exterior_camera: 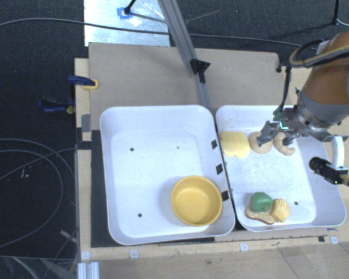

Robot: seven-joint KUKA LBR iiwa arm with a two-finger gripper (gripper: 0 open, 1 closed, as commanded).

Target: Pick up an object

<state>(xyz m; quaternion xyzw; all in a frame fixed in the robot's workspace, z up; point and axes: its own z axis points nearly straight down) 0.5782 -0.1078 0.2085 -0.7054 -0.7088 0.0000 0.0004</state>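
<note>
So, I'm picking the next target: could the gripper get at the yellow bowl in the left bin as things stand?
Probably yes. The yellow bowl sits alone and upright in the left bin, nothing over it. The gripper is over the right bin, so the arm must cross the divide between them.

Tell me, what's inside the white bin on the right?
The right bin holds a pale yellow lump, tan curved pieces under the robot's hand, and a green and yellow toy cluster. The hand covers part of the tan pieces.
</note>
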